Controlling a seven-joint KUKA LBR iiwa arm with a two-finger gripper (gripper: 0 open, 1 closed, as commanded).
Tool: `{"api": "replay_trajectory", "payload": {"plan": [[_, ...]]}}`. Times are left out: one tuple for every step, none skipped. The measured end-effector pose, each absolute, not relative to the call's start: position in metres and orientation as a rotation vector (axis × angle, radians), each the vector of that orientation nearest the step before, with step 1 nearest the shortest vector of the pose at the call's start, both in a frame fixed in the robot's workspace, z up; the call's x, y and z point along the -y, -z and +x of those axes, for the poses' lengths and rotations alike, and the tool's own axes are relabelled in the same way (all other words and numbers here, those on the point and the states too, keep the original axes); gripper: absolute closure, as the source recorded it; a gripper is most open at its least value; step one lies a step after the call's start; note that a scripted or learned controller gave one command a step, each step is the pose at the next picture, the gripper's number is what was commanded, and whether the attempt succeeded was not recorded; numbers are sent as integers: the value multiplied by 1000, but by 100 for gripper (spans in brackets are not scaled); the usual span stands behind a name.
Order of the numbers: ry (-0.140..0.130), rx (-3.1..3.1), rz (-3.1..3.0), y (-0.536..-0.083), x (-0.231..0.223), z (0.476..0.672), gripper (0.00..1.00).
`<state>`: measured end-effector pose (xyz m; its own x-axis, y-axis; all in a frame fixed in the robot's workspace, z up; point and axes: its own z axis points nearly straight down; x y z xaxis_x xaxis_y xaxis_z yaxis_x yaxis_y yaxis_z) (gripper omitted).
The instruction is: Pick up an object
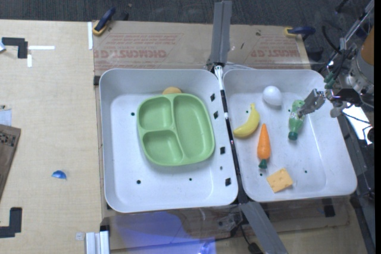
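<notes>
Risk first, judged from this one slanted look: a missed or glancing grasp. Claw [314,101] low over the right bin [333,181], at the upper end of the green bottle [294,122], too small and blurred to tell released from clenched, and no telling whether anything sits between its tips. Bottle lying on its side, slim and rounded, likely to roll or skid away under an off-centre pinch, or to tip out if caught by the very end alone. Smooth plastic, probably slippery; a lift begun too soon would likely come up with nothing.

Second risk: the bin's right wall close by, with the arm coming in over that rim. Little room for a sideways correction; a nudge could push the bottle toward the wall or out toward the middle of the bin.

Around it, same bin: white ball [272,95] up and left of the bottle, near but apart, free to roll if bumped. Carrot [263,143] just left of the bottle's lower end, apart from it, upright along the picture. Banana [248,122] further left, near the divider. Yellow cheese wedge [279,179] toward the near edge, well apart. None lying across the bottle, so nothing directly blocking a grasp from above.

Left bin [119,187]: green divided plate [176,129] with a small orange thing [171,91] peeking behind its far rim, all well away from the claw. On the surface [47,128], a small blue piece [58,175] far left, no part in this
</notes>
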<state>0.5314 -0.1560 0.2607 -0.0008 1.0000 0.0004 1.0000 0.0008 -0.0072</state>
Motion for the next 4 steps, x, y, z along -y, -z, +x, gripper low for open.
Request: {"api": "replay_trajectory", "payload": {"plan": [[-6, 2452, -1953, -116, 97, 508, 0], [-3, 2519, -1872, -89, 117, 530, 0], [-3, 2409, -2012, -89, 135, 565, 0], [-8, 2403, -2016, -95, 137, 565, 100]]}}
